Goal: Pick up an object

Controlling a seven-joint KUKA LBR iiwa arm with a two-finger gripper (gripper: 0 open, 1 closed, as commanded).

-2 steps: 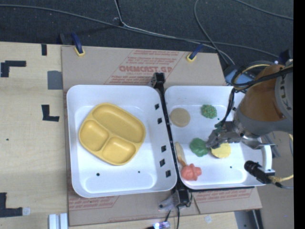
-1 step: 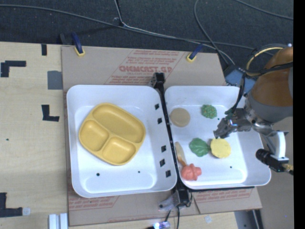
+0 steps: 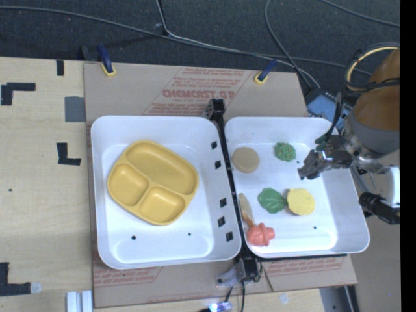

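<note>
The right bin [image 3: 338,233] holds several small toy foods: a tan round disc [image 3: 246,159], a green broccoli piece [image 3: 284,151], a green leafy piece [image 3: 272,200], a yellow round piece [image 3: 301,201], a tan stick [image 3: 246,208] and a pink-red piece [image 3: 260,234]. My gripper [image 3: 310,168] hangs over the right bin's right half, just right of the broccoli and above the yellow piece. It looks dark and small from here, and I see nothing between its fingers.
The left bin [image 3: 104,239] bears a yellow divided plate [image 3: 152,181]. A black divider [image 3: 224,174] runs between the bins. Cables cross the dark floor at the back. The arm's grey body [image 3: 374,122] stands at the right edge.
</note>
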